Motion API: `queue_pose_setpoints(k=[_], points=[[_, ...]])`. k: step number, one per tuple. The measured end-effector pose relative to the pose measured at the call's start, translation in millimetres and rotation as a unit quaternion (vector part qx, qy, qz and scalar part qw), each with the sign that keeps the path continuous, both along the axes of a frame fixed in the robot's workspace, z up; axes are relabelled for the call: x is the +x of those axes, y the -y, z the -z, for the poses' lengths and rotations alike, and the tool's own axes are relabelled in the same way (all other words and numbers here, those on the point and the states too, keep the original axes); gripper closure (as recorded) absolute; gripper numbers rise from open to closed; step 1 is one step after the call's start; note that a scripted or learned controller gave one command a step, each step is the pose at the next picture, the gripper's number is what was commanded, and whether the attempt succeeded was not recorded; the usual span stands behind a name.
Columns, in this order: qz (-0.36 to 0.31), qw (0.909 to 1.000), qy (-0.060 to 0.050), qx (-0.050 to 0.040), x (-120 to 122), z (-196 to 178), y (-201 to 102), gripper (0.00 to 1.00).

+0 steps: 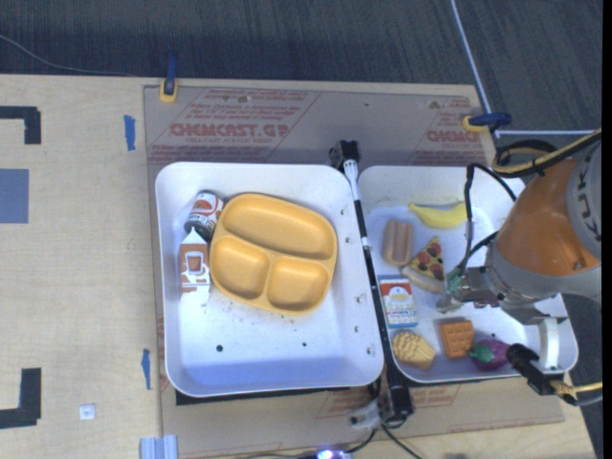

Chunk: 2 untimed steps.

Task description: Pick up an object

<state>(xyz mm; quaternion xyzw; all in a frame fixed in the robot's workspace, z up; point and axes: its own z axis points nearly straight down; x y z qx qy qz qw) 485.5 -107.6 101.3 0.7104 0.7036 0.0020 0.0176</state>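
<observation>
The right bin [497, 376] holds several toy foods: a yellow banana [438, 214], a hot dog [397, 241], a pizza slice [426, 261], a small white and red carton [397, 302], a corn cob [413, 348], an orange waffle square [456, 337] and a purple piece [489, 353]. My gripper [453, 293] hangs low over this bin, just right of the carton, below the pizza slice and above the waffle square. The orange-banded wrist [537, 237] covers the bin's right part.
The left bin [277, 357] carries a yellow divided plate [272, 251], with a small can [202, 214] and an orange and white carton [194, 266] along its left side. A black bar [361, 247] divides the bins. Cables [478, 199] loop near the arm.
</observation>
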Motion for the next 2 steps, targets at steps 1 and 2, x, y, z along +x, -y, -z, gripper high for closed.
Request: queue_pose_setpoints(k=[1,2], points=[[0.000,1.0000,0.000,0.0002,-0.1,0.1,-0.2,0.00],[-0.001,1.0000,-0.004,0.0037,-1.9,11.1,-8.6,0.00]])
